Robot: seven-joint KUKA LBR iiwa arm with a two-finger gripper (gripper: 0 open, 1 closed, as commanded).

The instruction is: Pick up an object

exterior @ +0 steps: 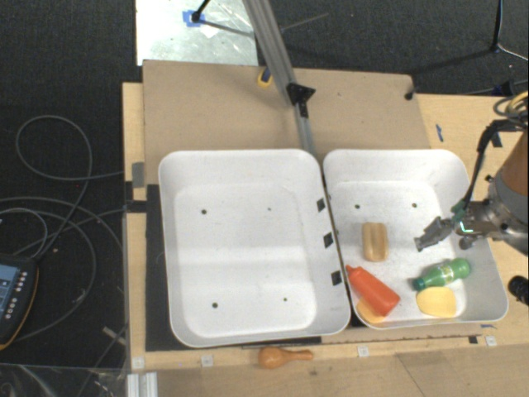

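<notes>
The right bin (397, 176) holds several objects. A tan block (375, 241) lies near its middle. A red-orange bottle-shaped object (374, 289) rests at the front left, partly over an orange piece (369, 311). A green bottle (442, 273) lies on its side at the front right, with a yellow rounded object (436, 303) just in front of it. My gripper (431, 236) reaches in from the right and hangs above the bin floor, between the tan block and the green bottle. It is apart from both, and nothing shows in its grasp.
The left bin (178, 172) sits beside the right one, joined by black clips (327, 240). A tan pear-shaped object (284, 356) lies on the bench in front of the bins. A grey pole (277, 48) slants down toward the bins' back edge.
</notes>
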